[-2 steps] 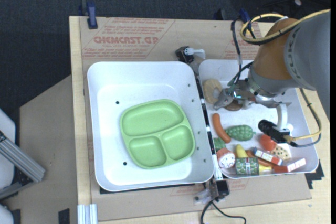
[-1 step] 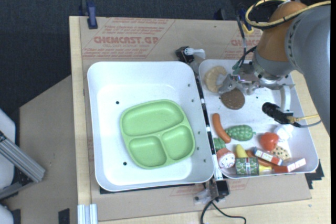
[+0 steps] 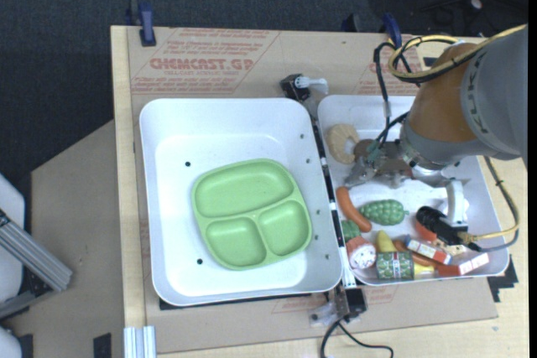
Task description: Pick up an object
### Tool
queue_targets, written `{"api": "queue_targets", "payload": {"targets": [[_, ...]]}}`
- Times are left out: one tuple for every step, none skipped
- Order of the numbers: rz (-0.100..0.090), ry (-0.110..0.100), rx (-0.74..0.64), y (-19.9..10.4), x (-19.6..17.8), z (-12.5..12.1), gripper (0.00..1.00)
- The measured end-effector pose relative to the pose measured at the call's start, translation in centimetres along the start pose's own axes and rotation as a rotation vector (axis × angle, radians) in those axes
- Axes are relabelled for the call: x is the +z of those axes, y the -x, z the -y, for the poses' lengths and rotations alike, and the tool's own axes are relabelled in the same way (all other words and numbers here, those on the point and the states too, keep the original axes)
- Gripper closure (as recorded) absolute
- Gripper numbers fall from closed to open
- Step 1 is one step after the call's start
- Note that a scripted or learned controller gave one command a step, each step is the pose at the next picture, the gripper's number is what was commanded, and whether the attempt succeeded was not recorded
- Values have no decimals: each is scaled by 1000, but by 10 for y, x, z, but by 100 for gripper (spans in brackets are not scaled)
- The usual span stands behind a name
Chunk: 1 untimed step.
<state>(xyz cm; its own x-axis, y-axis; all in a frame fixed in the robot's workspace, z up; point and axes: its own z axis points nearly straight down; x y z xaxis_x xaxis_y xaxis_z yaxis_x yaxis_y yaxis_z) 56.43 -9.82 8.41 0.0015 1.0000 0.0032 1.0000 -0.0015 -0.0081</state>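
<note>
Nearest, at the near end of the right bin [image 3: 357, 106]: a green can [image 3: 392, 266], a red-and-white piece [image 3: 361, 254] at its left, a yellow piece [image 3: 384, 241] just behind, and red and orange packets [image 3: 440, 257] to the right, all crowded together. A little farther, an orange sausage [image 3: 353, 210] lying aslant by the bin's left wall, touching or all but touching a knobbly green piece [image 3: 383, 211] on its right. Level with these, in the left bin [image 3: 168, 180], a green divided plate [image 3: 250, 212].

As for the task, judged to be at an early stage: no object raised, every candidate down on the bin floor, closing and lifting left to do.

Farther again, the end effector [image 3: 375, 169], low inside the right bin, just beyond the sausage and the knobbly piece, with a tan round piece [image 3: 341, 142] near it on the far left. Hard to say whether touching any of them. Width of its opening: cannot tell from this angle, with the wrist of the grey arm [image 3: 495, 96] crowding over it. Not seen gripping anything.

Farthest, the brown worktop [image 3: 210, 63].
</note>
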Motion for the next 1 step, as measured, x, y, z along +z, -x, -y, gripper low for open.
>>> {"api": "queue_targets", "payload": {"targets": [[5, 12, -4, 14, -1, -45, 0]]}}
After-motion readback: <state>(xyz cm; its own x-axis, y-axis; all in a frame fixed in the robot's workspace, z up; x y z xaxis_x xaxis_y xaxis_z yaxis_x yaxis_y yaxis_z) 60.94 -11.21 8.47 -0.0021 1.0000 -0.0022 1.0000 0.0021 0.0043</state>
